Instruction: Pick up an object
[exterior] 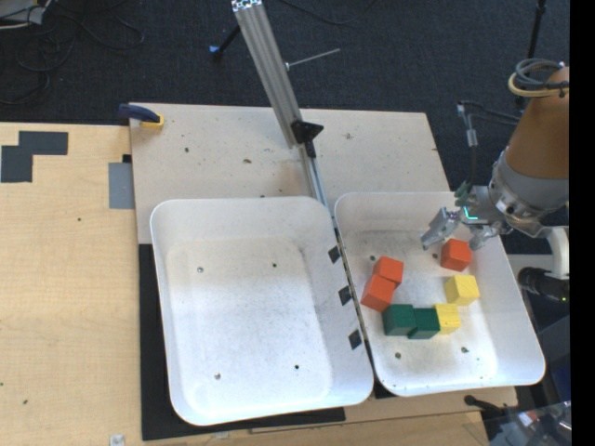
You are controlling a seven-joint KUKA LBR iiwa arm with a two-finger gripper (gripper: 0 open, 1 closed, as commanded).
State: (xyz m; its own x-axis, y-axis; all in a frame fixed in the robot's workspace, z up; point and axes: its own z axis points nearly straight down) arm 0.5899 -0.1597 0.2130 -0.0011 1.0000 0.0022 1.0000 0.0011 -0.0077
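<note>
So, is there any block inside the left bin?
No, the left bin holds no blocks; the blocks all lie in the right bin.

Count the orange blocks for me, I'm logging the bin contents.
3, all in the right bin: one orange block at the gripper, between its fingers, and two touching near the left wall, the upper and the lower. None looks hidden.

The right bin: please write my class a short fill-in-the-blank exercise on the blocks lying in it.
1. All the blocks lie in the ___ white bin.
2. The block nearest the gripper is coloured ___.
3. The two green blocks lie ___ each other.
4. The small yellow block lies right next to a ___ block.

Missing words: right; orange; touching; green
</note>
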